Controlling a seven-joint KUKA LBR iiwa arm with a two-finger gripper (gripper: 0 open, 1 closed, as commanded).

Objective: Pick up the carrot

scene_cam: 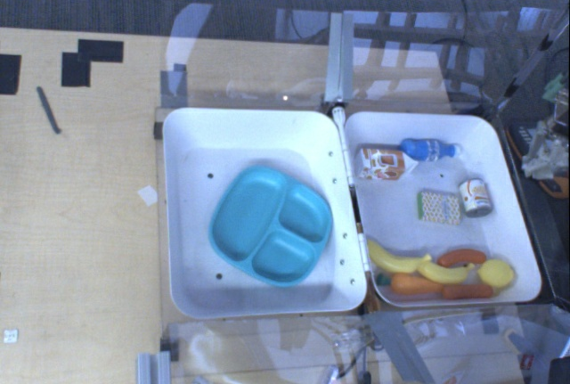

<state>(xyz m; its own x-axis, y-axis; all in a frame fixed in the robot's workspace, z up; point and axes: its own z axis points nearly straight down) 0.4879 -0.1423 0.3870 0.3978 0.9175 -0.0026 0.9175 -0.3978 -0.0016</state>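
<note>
Gripper [545,152] far right (blurred), carrot [415,284] in right bin [392,217], wooden bench [80,231]

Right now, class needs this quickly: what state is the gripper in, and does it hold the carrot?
Gripper: out of frame. The carrot lies in the right bin.

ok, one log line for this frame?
carrot: right bin, near edge, beside banana | not yet picked | blue plate: left bin
</note>
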